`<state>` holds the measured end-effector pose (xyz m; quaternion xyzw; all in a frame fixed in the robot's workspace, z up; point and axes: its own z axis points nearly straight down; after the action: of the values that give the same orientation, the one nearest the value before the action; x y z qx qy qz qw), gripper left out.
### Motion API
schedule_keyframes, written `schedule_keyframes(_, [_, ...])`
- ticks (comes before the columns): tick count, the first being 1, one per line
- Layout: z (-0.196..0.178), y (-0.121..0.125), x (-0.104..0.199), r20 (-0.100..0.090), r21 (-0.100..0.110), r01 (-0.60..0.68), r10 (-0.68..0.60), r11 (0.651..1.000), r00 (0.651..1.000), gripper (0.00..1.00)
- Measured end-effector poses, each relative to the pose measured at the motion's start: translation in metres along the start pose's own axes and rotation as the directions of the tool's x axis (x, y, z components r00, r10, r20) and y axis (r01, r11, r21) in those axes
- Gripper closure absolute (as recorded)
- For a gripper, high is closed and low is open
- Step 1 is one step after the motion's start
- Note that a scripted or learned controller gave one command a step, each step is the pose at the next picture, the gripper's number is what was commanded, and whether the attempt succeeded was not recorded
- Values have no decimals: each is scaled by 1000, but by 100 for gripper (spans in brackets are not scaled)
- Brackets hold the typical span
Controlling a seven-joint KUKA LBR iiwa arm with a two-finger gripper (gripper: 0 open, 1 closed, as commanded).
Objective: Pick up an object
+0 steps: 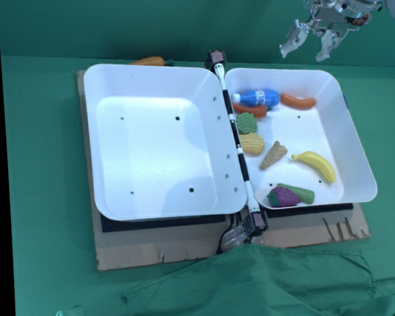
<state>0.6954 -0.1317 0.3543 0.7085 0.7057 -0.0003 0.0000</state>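
1. Gripper (313, 44) above the right bin's (358, 171) far edge; fingers spread, nothing between them.
2. Right bin: blue bottle (259, 97) and sausage (297, 101) near far edge; banana (315, 165) toward right edge; grapes (283, 197) at near edge.
3. Left bin (112, 79) alongside.

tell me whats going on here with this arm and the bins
A robot arm reaches in from the right, its gripper open and hanging above the far edge of the right bin with nothing between its fingers. That bin holds toy food: a blue bottle, a sausage, a banana, an ice cream cone, corn and grapes. Nothing is picked up yet.
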Motion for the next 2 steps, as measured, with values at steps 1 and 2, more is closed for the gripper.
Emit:
schedule_keyframes(1, [0,0,0,0,0,0,0,1000,1000,0])
schedule_keyframes(2, [54,-2,-10,2,0,0,0,1000,1000,0])
